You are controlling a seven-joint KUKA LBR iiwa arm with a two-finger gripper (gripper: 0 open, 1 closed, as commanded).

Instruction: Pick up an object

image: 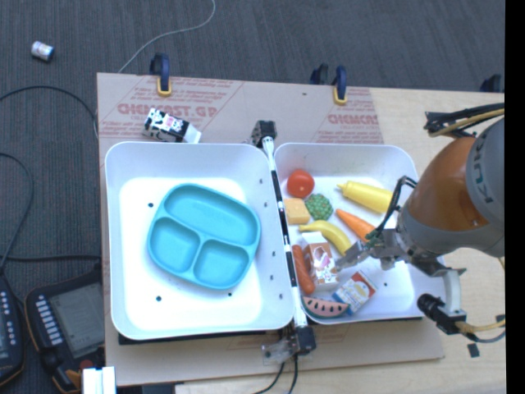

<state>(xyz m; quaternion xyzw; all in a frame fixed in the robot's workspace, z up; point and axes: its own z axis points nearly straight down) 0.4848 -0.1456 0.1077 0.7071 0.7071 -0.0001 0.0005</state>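
The gripper (pixel 354 255) is poised over the right bin's (pixel 401 159) toy food; its state cannot be told. 1 item should be singled out cleanly.

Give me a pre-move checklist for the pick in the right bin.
1. Gripper over the right bin: ok, low among the toy food.
2. Something held: cannot tell.
3. Targets near it: ok, banana, carrot and small carton lie close by.
4. Clutter: not ok, items crowd and touch, so a clean single grasp looks doubtful.
5. Left bin: ok, blue divided plate sits in it, away from the arm.
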